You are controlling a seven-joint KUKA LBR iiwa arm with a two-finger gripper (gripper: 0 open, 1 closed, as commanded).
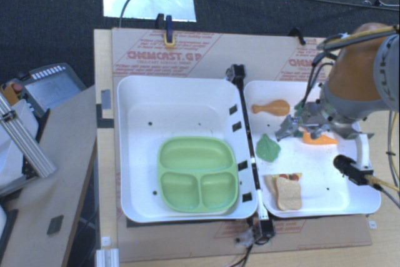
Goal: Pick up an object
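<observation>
In the right bin (359, 200), the gripper (306, 128) hovers just beside an orange carrot-like toy (320, 139), jaws' spread impossible to tell; it looks light, stiff and slick, best pinched across its middle.

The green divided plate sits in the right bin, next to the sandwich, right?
Not quite. The camera view shows the green divided plate in the left bin. The sandwich is in the right bin, with the chicken drumstick, the green leaf and the orange piece by the gripper.
</observation>
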